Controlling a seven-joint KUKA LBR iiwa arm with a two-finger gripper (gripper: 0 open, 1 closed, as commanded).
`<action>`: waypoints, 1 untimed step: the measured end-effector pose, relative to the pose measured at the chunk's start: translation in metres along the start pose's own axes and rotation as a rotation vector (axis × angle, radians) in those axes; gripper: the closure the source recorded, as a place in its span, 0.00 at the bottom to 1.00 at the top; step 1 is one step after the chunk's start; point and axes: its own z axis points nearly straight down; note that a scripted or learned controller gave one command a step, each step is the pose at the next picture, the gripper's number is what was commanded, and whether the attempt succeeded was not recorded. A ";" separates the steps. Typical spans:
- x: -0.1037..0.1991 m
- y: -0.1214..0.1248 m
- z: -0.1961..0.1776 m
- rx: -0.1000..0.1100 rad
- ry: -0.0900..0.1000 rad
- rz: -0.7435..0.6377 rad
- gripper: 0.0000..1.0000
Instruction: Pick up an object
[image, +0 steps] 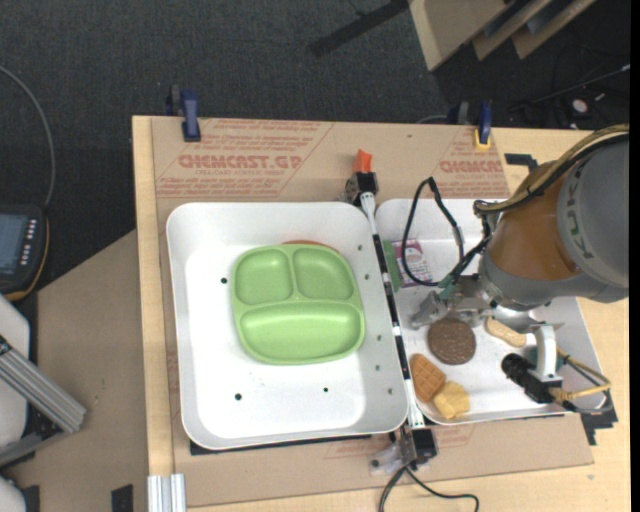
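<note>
My gripper (440, 305) hangs low over the right bin (500, 405), near its left wall. Just below it lies a round dark-brown cookie (453, 341), close to the gripper's tip or touching it; I cannot tell which. Further toward the front of that bin sit an orange waffle-like piece (428, 377) and a pale yellow chunk (451, 401). Behind the gripper a flat packet with pink and green print (412, 262) lies against the bin's left wall. The grey arm with its orange band (530, 250) covers the back right of this bin.
The left bin (200, 330) holds a green divided plate (297, 303), with a thin red edge (305, 243) peeking out behind it. Blue clamps (187, 112) grip the bench's far edge. A black cable (440, 205) loops above the right bin.
</note>
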 end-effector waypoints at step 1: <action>-0.094 0.013 -0.001 -0.002 -0.005 0.008 0.00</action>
